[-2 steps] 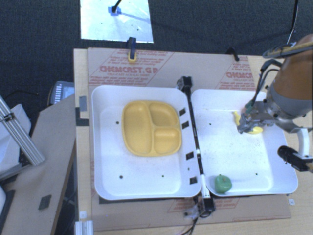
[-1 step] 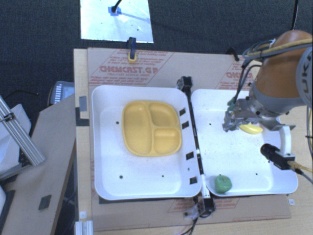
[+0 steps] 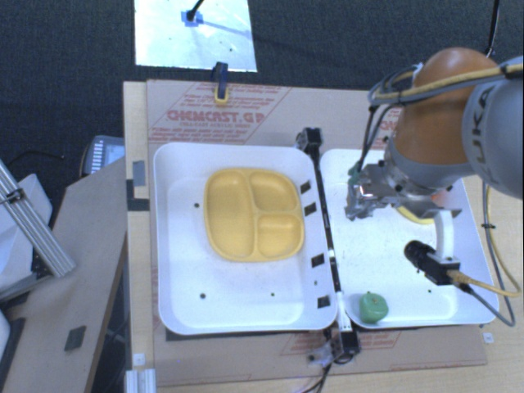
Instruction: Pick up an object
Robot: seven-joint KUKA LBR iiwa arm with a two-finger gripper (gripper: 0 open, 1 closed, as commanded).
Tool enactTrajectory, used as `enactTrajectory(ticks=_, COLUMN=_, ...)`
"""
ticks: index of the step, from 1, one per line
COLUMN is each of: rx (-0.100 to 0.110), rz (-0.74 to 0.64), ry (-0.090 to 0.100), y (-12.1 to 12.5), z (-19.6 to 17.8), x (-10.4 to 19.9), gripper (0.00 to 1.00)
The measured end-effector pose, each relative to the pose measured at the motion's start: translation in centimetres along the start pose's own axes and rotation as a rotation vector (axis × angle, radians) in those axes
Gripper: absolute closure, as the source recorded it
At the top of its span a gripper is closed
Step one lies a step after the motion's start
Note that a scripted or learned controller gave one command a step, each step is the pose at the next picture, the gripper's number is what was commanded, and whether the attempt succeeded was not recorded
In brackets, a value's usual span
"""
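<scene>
The table [image 3: 246, 105] carries two white bins; over the right bin [image 3: 385, 301] hang the jaws [image 3: 360, 203], state unclear. A green object [image 3: 373, 306] lies below them, well apart.

The grey arm [image 3: 483, 129] reaches in from the right, its orange band [image 3: 438, 84] bulging above the wrist. The wrist bends downward and toward the left, ending in the gripper [image 3: 360, 201], which hangs low with cables looping along the wrist's side.
</scene>
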State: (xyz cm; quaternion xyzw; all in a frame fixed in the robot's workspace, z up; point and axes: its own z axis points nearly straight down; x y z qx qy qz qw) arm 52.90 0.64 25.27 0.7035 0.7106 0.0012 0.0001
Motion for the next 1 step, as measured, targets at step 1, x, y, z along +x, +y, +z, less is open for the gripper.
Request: enactTrajectory(ticks=1, rx=0.001, rz=-0.001, ry=0.001, y=-0.53, z=0.64, x=5.98, gripper=1.00)
